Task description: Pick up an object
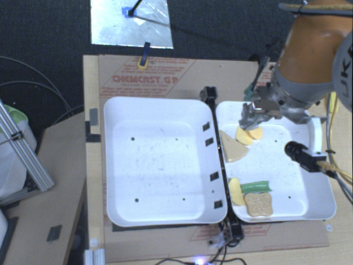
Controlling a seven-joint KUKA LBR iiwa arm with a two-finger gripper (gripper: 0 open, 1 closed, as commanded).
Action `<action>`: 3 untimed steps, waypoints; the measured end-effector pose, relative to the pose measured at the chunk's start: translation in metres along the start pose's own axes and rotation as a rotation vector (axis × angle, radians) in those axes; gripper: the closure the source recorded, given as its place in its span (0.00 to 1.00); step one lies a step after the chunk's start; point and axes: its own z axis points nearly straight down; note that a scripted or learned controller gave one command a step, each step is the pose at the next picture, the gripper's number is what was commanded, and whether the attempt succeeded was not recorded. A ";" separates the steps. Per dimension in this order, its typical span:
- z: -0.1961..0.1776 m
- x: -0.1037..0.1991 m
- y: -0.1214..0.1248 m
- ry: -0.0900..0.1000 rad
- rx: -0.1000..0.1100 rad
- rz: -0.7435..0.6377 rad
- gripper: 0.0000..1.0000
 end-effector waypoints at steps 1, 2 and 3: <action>0.085 -0.018 0.073 -0.002 0.010 0.007 1.00; -0.098 -0.045 0.087 -0.003 -0.014 0.005 1.00; -0.074 -0.110 0.097 -0.003 0.006 0.012 1.00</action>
